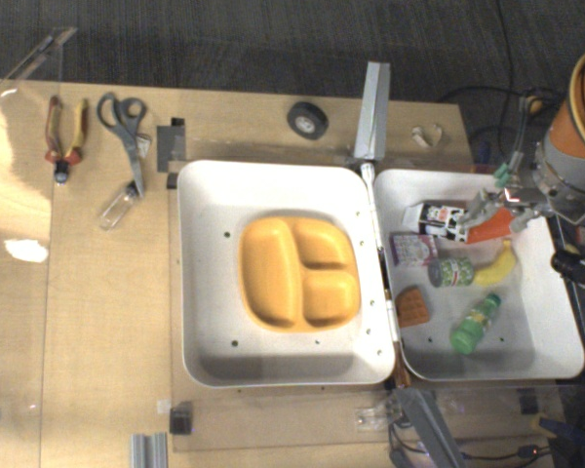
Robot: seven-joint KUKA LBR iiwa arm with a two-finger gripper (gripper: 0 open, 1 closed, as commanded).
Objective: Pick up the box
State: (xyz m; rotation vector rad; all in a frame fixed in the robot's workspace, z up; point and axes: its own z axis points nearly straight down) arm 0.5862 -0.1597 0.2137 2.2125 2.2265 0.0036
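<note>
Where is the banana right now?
The banana lies in the right bin, just right of the green can and below the orange thing near the claw.

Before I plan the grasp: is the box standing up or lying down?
Lying down. The box rests on a broad side on the right bin floor, beside the gripper.

small black-and-white box (441, 218) lying flat in right bin (556, 359).
</note>
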